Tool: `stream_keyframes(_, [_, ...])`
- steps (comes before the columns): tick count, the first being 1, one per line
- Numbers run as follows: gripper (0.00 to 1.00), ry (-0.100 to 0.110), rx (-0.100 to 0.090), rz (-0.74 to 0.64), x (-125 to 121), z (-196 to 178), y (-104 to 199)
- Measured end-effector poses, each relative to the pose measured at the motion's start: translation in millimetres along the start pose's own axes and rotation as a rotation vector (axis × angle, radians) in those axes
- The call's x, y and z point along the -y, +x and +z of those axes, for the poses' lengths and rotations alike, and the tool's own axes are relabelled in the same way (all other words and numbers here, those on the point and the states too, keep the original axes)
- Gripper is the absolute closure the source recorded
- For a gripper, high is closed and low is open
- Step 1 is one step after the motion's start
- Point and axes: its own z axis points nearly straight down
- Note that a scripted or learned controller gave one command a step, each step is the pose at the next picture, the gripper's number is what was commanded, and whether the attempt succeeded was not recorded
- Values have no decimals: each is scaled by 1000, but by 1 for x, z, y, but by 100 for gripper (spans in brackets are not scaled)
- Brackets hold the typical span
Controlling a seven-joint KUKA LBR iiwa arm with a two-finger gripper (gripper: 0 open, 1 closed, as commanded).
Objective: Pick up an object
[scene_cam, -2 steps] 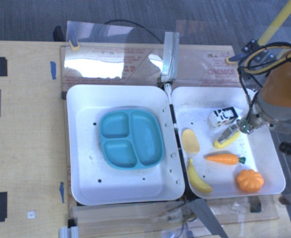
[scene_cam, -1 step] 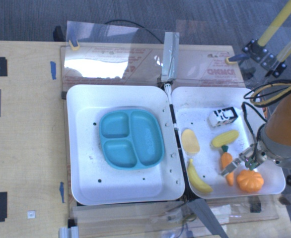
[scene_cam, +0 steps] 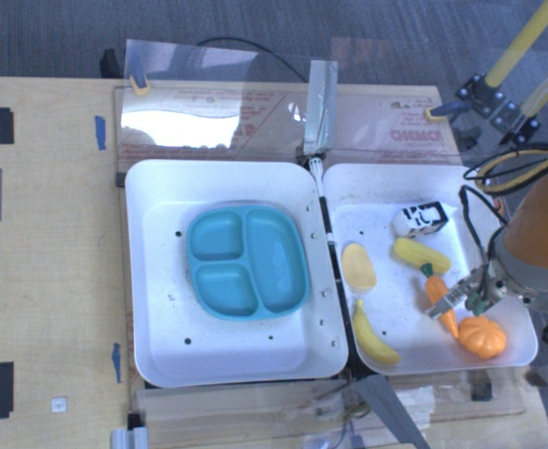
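Grey carpet floor; pale wooden bench.

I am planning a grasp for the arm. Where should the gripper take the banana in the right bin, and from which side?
Grip the banana across its thick middle, coming straight down from above. It lies flat near the right bin's front left corner, curved, running away from the camera. Put the fingers on its two long sides. The bin wall is close on its left, so space there looks tight.
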Motion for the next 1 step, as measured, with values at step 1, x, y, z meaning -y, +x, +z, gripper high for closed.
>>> stream_keyframes(1, [100, 3, -4, 81, -24, -120, 38])
